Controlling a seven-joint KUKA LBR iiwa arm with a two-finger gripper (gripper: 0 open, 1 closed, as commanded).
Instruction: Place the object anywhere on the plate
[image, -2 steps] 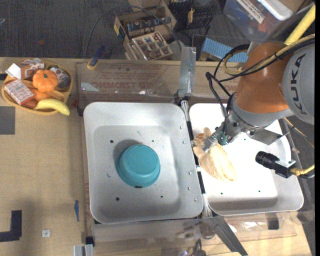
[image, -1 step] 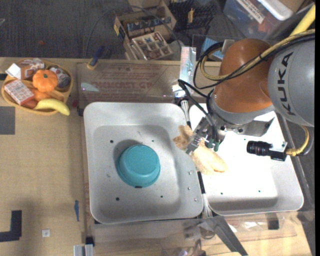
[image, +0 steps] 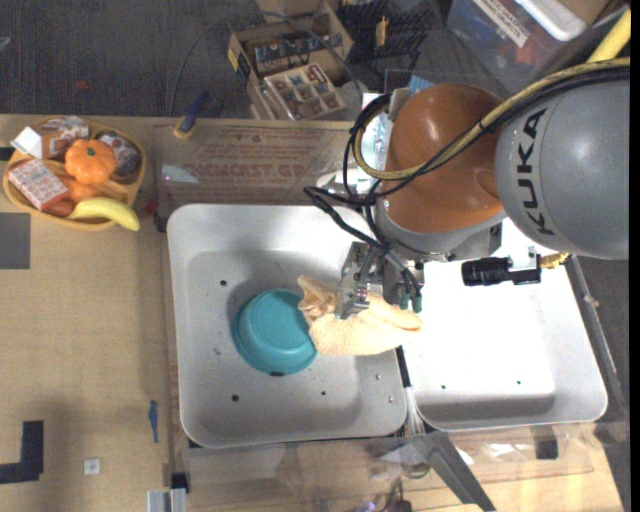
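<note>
Claw (image: 352, 305) touching tan object (image: 355, 335) (grip unclear)

A smooth teal plastic plate (image: 274, 331) is sitting beside soft, crumpled yellow cloth (image: 352, 331) in a matt white plastic bin (image: 200, 300).

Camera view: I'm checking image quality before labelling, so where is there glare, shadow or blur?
Camera view: white bin looks bright, near washed out; teal plate casts a soft shadow; tool and tan object are slightly soft; background clutter dim.
</note>
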